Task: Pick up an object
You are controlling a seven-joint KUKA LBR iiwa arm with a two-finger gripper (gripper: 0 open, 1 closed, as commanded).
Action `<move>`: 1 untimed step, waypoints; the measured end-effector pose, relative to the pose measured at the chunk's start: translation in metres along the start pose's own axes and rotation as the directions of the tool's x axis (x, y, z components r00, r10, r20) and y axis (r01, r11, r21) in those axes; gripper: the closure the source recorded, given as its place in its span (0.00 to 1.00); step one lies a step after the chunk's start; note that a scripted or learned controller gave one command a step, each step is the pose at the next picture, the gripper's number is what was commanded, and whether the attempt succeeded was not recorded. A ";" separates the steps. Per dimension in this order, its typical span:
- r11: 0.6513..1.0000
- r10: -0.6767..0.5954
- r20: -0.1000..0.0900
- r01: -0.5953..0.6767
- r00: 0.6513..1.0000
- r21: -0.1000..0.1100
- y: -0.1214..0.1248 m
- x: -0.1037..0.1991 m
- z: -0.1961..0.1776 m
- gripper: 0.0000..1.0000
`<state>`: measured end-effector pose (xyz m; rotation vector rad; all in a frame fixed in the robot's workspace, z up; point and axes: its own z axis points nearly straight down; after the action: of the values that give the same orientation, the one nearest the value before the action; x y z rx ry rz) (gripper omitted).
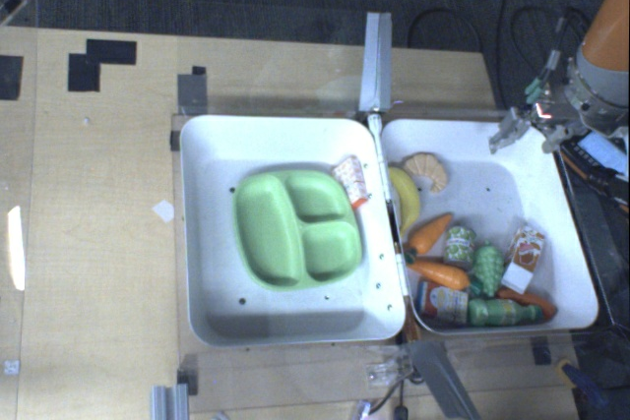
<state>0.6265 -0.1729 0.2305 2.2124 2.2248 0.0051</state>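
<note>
The right bin [551,202] holds several toy foods. A yellow banana [404,196] lies by its left wall, with a tan cookie-like piece [426,171] beside it. Nearer the front are two orange carrots [430,233] [439,272], a small can [459,242], a green knobbly piece [488,265], a red-and-white carton [526,253] and a green bottle [497,312]. My gripper [528,133] hangs over the bin's far right corner. It is open, with nothing between its fingers, well apart from the pile.
The left bin [207,290] holds a green divided plate [296,229] and a small red-and-white packet [349,180] near its right wall. A metal post [377,64] stands behind the wall between the bins. Cables lie on the dark floor behind the arm.
</note>
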 end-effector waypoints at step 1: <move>0.997 0.082 0.001 -0.082 0.997 -0.005 -0.019 -0.001 0.142 0.00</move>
<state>0.6077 -0.1744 0.0883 2.2987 2.1296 0.0093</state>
